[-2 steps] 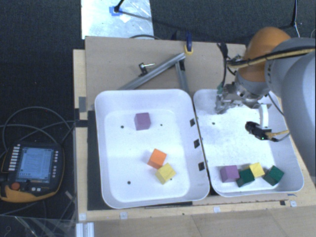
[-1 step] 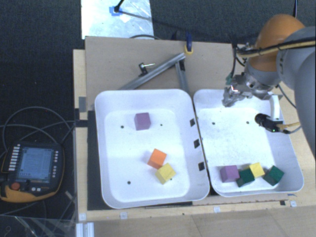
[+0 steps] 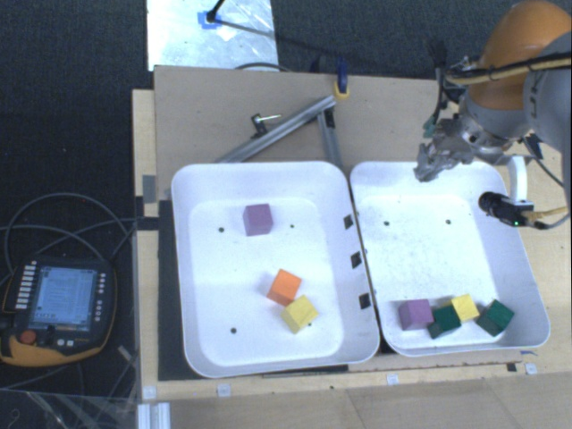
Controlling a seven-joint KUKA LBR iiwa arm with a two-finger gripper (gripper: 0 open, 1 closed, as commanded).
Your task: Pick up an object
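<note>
the gripper point(image 3: 433, 165) is hovering over the far edge of the right bin point(image 3: 420, 239); i cannot tell its state. four blocks are lying along the near wall, the purple block point(image 3: 415, 313) leftmost, probably easiest to reach.

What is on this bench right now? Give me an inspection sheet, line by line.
Surface: two shallow white plastic bins, left and right.
Job's things: left bin holds purple cube, orange cube, yellow cube; right bin holds purple block, two dark green blocks, yellow block.
Clutter: grey metal bar.
Grippers: gripper over right bin's far edge.
Cables: black cord.
Surroundings: teach pendant, dark carpet.
</note>
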